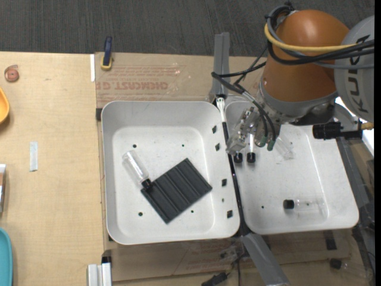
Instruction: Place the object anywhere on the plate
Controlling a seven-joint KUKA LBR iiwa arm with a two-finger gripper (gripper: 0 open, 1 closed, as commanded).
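Over the right bin's [333,219] upper-left corner the gripper [244,157] hangs with fingers apart and nothing between them, while the clear tube [305,205], lying left-to-right, rests well toward the lower right.

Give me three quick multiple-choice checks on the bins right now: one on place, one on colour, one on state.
1. Where does the ridged plate lie?
A. left bin
B. right bin
C. on the cardboard

2. What colour is the plate?
A. white
B. black
C. orange

3. How does the clear tube in the left bin sit?
A. standing upright
B. lying, its end at the plate's corner
C. held by the pincer

Answers: 1 A, it rests on the left bin's floor; 2 B, dark against white; 3 B, it lies flat.
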